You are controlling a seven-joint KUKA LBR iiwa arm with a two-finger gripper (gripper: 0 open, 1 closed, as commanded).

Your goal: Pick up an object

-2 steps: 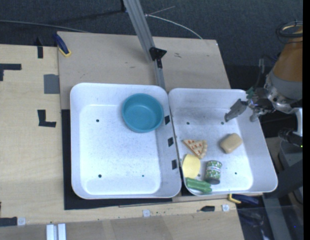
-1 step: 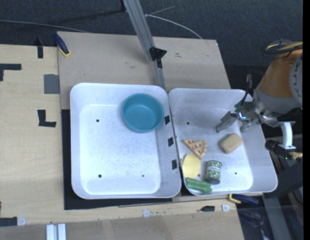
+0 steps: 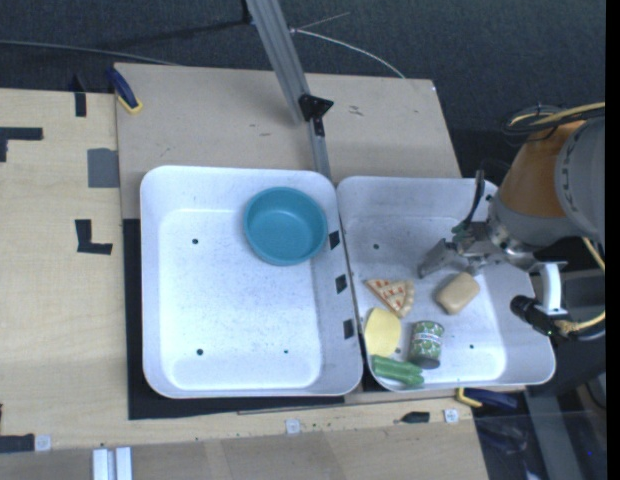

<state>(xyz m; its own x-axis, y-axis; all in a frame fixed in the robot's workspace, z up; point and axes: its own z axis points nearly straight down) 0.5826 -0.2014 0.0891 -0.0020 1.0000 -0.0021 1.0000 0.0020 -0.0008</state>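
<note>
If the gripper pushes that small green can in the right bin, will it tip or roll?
The small green can stands upright and squat, so it probably slides rather than tips. Knocked over, its round side would likely roll, maybe against the yellow piece beside it.

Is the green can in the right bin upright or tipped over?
Upright: the green can shows its round top face to the overhead camera.

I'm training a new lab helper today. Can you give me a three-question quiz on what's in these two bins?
1. True or false: the blue bowl sits in the left bin.
2. Which lies nearest the gripper? A) green can B) tan block C) green pepper
3. Fill in: the pizza slice lies just above the yellow ____.

Key: 1 true; 2 B; 3 wedge.
</note>
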